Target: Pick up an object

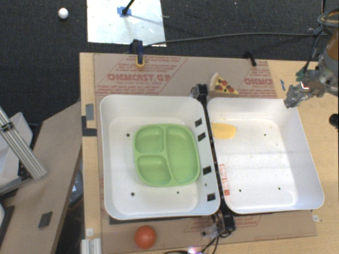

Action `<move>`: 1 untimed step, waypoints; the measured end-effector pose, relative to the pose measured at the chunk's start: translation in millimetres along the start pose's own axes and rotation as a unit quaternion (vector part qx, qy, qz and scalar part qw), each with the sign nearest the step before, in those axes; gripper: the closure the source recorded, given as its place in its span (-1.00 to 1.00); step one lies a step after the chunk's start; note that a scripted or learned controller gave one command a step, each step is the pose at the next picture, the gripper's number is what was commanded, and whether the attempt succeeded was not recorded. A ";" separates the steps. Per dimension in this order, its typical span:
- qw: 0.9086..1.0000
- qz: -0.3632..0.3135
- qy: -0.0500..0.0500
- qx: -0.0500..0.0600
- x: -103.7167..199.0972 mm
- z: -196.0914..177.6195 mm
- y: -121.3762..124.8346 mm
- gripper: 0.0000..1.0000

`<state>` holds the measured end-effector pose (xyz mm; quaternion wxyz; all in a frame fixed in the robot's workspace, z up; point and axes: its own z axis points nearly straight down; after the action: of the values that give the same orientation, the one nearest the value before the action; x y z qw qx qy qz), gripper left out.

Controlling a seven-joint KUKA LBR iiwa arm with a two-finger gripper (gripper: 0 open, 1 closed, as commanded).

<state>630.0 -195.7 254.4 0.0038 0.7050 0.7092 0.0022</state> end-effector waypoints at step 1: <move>1.000 -0.002 0.002 0.003 46.3 -5.8 -9.6 1.00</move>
<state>620.0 -149.4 260.0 0.0007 0.7039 0.7103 0.0013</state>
